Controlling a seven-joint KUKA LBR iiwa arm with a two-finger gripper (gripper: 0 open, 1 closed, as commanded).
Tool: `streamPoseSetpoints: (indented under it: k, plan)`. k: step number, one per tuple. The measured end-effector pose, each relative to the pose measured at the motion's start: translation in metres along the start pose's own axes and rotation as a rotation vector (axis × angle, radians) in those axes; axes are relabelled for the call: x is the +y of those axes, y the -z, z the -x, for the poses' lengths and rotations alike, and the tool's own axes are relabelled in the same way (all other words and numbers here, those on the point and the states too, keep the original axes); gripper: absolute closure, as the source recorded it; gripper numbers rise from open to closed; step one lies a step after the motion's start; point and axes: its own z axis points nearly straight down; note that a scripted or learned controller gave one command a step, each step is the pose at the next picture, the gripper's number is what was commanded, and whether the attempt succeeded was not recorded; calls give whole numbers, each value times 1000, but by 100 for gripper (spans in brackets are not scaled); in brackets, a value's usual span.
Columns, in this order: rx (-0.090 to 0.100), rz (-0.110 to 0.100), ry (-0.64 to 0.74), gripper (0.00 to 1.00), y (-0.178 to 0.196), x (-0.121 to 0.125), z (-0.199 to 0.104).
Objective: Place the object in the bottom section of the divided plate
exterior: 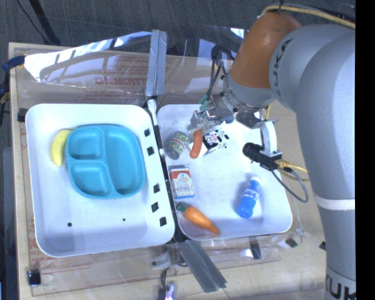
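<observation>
Grey arm (319,74), orange-banded above the wrist, reaches in from the right over the bench (25,242) and dominates the upper right. Two shallow white bins lie side by side: the left bin (62,230) holds the blue divided plate (106,160), with a yellow banana (59,147) touching the plate's left rim; the right bin (272,214) holds the loose items. The tool (206,119) hangs over the upper left part of the right bin, directly above a small orange carrot-like object (196,144), which appears to be the task's thing. Whether the tool is open or closed, and whether it grips this object, cannot be told, since the wrist hides the tips. The object's long axis runs nearly vertical in the view, upper end under the tool, lower end pointing toward the near edge. The plate lies well to the left, across the wall between the bins. Smaller items: a blue bottle (248,199), a larger carrot (197,216), a red-and-white carton (182,183), a greenish can (177,145), a black-and-white toy (216,140).
</observation>
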Motion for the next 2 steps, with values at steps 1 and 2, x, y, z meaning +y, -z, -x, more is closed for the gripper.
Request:
streamPoseSetpoints:
  k: [1, 2]
  plan:
    - [0, -1, 175, 100, -13, 4, -92]
    - [-1, -1, 174, 0, -13, 4, -91]
